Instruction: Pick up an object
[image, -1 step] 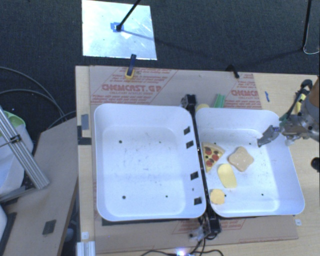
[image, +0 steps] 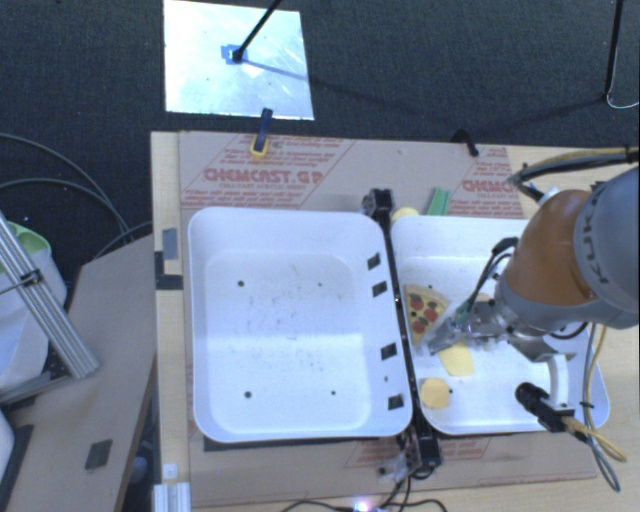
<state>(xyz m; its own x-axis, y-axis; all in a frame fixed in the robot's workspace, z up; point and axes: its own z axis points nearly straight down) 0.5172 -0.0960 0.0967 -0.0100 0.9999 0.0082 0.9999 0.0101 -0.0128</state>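
Gripper (image: 447, 338) lowered into right bin (image: 470, 240) — beside pizza slice (image: 423, 308), above yellow pieces (image: 457, 360), jaws' state not discernible.

"CHEMCAST GP" in red, twice, on the brown board (image: 300, 165) beneath the bins.

The tool (image: 447, 335) is too small and blurred to tell how its fingers stand. Just below it, the yellow piece (image: 459, 361) has its upper edge hidden by the tool. Behind the tool, the arm (image: 575, 265) is cut off by the picture's right edge.
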